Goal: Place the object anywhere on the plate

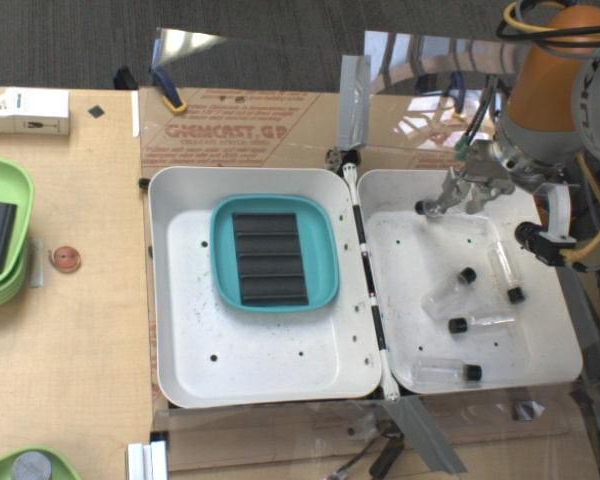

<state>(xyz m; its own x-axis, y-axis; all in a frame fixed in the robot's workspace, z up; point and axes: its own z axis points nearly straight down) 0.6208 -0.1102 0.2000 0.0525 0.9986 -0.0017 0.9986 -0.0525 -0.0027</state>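
The teal square plastic plate (275, 253) in the left white bin (180, 358) bore no tube; clear black-capped tubes (480, 321) lay in the right bin (550, 363). The gripper (435, 206) hovered above; its jaws' state couldn't be told.

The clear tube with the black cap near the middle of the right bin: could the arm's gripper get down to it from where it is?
Probably yes. The tube lies flat in the open, and the gripper hangs above the same bin.

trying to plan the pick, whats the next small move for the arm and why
Probably lower the gripper toward a clear tube in the right bin: it sits at the bin's upper left, nothing visibly held, and the teal plate waits in the left bin.
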